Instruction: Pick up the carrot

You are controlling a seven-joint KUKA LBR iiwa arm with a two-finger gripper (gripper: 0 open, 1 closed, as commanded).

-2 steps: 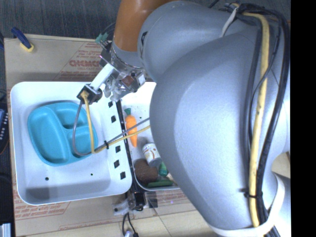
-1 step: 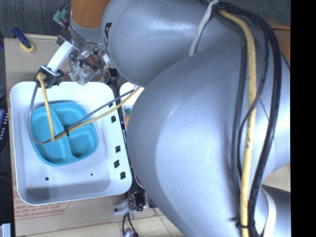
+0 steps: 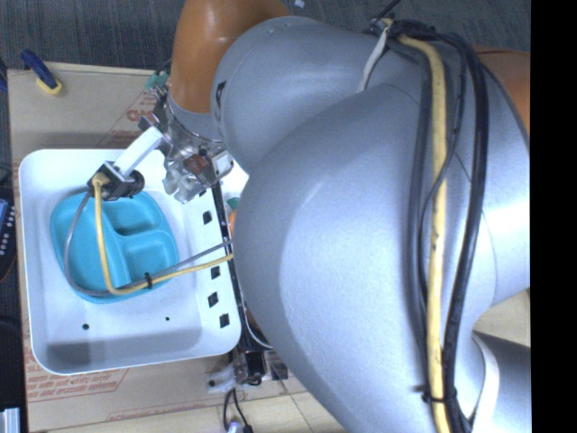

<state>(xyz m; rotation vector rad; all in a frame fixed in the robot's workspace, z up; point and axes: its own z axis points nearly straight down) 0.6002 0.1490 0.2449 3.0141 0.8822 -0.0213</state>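
1. Blue dish [image 3: 135, 233]: divided into compartments, flat. It is the reference for all entries below.
2. White bin [image 3: 54, 332]: lay under and around the blue dish, with bare floor on the dish's near side.
3. Counter [image 3: 117, 404]: brown with red print, showing beyond the bin on every side of the blue dish.
4. My tool [image 3: 187, 180]: hung just above the blue dish's far-right corner, over the bin's right wall. I could not tell how far open it was, or whether it had hold of anything.
5. My arm [image 3: 361, 224]: grey, with its orange band [image 3: 212, 34] beyond the blue dish. It covered everything to the dish's right.
6. Carrot [image 3: 232, 205]: probably the small orange sliver just right of the blue dish, past the bin wall at my arm's edge. The rest was hidden under the arm, so its long axis and pointing direction could not be told.
7. Blue-and-yellow object [image 3: 41, 70]: small, on the counter well beyond the blue dish's far-left side.
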